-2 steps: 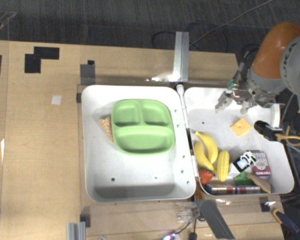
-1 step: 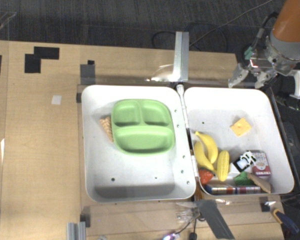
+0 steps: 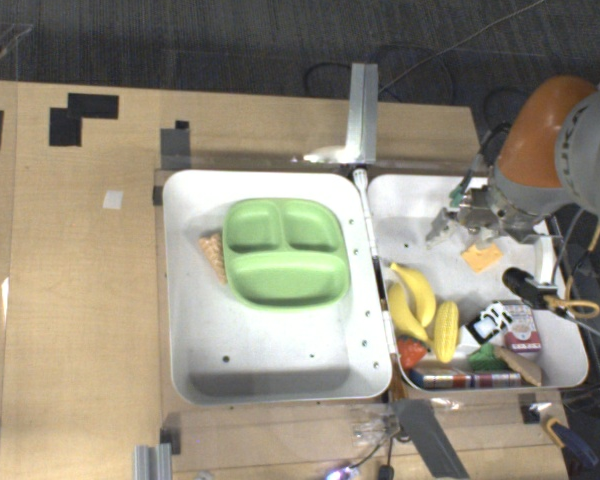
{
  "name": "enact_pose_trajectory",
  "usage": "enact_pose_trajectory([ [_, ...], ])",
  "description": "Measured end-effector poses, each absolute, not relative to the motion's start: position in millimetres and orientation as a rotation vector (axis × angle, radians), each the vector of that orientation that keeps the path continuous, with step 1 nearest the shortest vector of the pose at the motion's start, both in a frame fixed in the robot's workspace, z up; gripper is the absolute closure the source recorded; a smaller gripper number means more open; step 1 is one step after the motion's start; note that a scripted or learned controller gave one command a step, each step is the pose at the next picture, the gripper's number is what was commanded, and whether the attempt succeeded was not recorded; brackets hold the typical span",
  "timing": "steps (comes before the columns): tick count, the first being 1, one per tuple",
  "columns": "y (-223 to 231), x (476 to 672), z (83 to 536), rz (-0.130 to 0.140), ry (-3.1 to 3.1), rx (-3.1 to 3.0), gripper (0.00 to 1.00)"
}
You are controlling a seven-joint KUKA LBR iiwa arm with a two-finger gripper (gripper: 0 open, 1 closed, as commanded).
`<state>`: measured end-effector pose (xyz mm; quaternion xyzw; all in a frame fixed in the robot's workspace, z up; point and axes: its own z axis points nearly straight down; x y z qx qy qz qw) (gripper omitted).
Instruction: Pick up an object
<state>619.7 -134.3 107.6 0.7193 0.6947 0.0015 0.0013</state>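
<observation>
Above the right bin (image 3: 570,363), my gripper (image 3: 467,218) hangs beside the orange cheese wedge (image 3: 482,258); whether the jaws stand apart I cannot tell. I should centre over the wedge, descend squarely, clear of the bananas (image 3: 415,303).

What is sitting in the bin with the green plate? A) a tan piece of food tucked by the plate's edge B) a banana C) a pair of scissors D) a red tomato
A: a tan piece of food lies against the side of the green plate in the left bin.
</observation>
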Motion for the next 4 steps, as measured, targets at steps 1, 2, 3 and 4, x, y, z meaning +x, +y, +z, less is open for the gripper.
enact_pose_trajectory([
  [1,-197.7,587.1,95.5,0.023,2.191,2.228,0.0],
  [2,-151.6,587.9,92.0,0.007,2.223,2.213,0.0],
  [3,-103.4,521.6,94.3,0.018,2.389,1.998,0.0],
  [4,-104.1,496.0,94.5,0.023,2.368,2.017,0.0],
])
